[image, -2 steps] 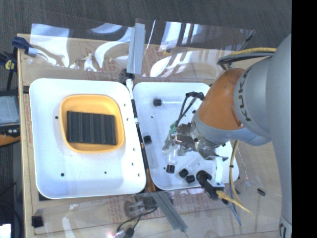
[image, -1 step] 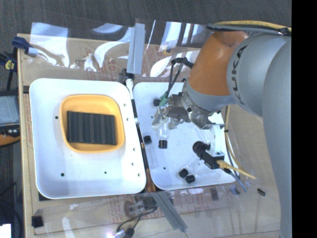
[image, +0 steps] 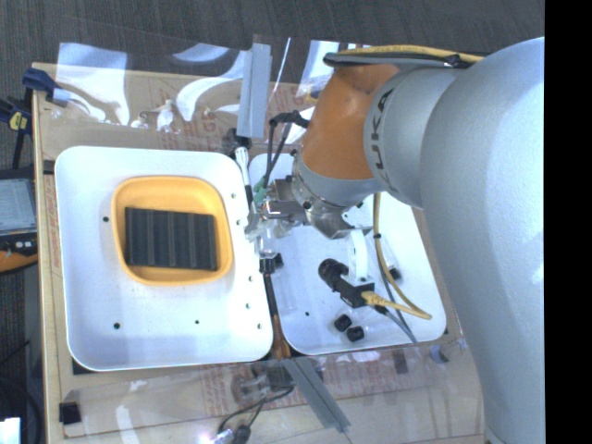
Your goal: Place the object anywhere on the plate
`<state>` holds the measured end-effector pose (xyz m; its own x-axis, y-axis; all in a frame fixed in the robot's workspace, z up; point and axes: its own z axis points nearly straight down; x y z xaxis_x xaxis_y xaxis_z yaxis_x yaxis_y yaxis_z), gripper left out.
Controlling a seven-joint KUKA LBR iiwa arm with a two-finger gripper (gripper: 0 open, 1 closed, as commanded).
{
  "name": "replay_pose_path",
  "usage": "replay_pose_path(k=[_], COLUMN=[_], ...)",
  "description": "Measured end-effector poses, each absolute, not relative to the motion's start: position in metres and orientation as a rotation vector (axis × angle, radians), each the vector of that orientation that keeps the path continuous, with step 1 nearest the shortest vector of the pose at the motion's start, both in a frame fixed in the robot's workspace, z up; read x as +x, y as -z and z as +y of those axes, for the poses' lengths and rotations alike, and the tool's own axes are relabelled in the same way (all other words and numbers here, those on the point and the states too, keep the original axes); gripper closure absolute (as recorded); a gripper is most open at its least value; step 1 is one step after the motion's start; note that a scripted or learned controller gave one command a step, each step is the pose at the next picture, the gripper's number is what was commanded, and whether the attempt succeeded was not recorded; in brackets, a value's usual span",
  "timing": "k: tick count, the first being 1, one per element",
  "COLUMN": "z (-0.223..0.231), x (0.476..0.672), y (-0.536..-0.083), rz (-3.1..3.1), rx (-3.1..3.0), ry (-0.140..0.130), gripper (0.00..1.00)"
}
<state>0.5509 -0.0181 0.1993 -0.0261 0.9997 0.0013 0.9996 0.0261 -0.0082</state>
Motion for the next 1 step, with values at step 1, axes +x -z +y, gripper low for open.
replay_pose_path(k=[1], z=[-0.0181], x=[0.551], y=[-0.1996], rz=[-2.246], rx=[-2.188], ry=[-0.007], gripper=[0.0])
